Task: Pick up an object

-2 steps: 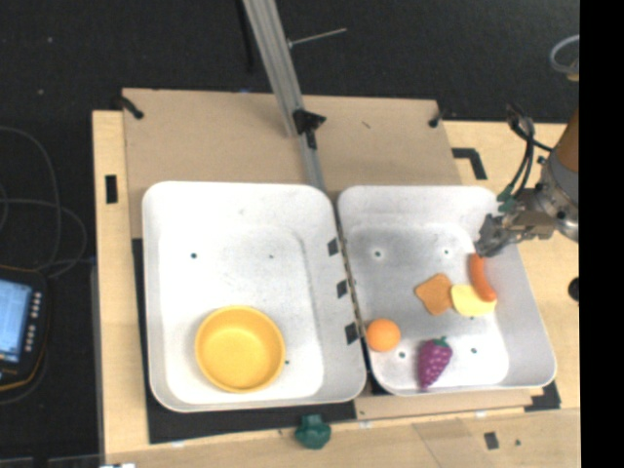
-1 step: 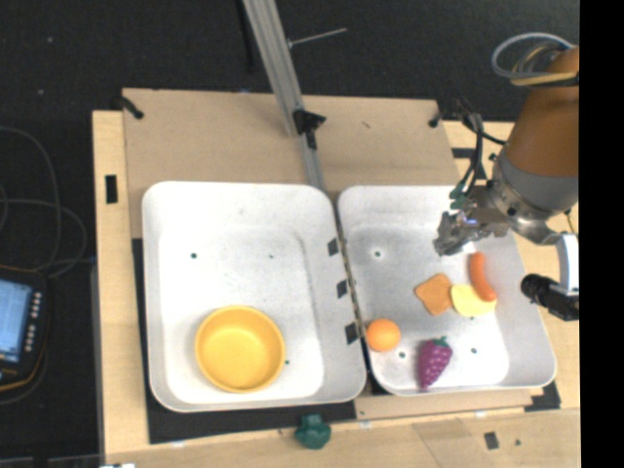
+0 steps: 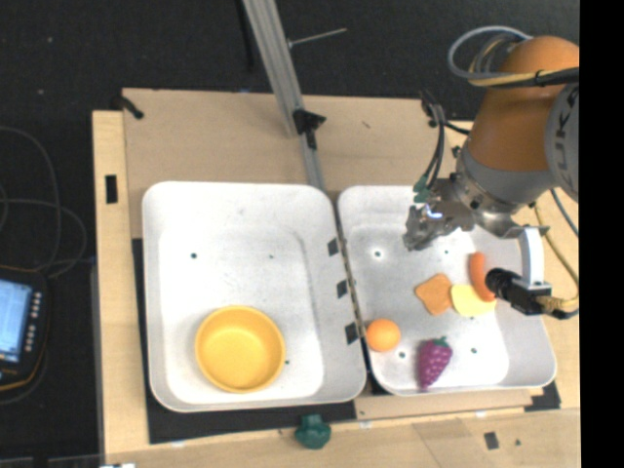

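The gripper (image 3: 421, 230) hangs over the top of the right bin (image 3: 380, 213), holding nothing I can see, so the pick looks just started; next it should drop onto the orange wedge (image 3: 434, 293) right below.

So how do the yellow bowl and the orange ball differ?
The yellow bowl is in the left bin; the orange ball is in the right bin. The bowl is far larger, open and hollow; the ball is small and solid. Both look round.
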Motion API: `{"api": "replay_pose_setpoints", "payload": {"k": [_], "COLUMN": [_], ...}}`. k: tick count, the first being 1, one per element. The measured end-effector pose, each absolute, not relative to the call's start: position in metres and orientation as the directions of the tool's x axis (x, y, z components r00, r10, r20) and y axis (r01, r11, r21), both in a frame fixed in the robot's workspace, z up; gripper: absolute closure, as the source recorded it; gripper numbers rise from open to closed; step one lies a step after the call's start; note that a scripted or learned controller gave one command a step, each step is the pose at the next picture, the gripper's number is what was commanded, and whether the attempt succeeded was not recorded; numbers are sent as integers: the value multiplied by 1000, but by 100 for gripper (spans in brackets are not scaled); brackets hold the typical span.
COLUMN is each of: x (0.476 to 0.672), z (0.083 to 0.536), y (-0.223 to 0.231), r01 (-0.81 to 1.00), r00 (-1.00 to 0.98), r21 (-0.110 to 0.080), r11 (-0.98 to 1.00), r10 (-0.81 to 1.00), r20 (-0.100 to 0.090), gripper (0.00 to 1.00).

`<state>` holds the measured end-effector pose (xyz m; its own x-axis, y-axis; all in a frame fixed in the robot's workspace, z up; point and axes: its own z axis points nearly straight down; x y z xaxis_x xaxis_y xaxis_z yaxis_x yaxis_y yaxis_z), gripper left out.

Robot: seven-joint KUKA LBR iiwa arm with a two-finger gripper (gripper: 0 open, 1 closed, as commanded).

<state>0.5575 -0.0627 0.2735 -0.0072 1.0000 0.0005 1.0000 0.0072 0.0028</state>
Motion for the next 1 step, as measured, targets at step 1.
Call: {"api": "replay_pose_setpoints", "payload": {"k": [1], "x": [561], "z": [257], "y": [-16], "r01": [1000], "r00": [-6], "r21": [-1], "r11": [6], "r10": [1000], "r20": [1], "gripper": [100]}}
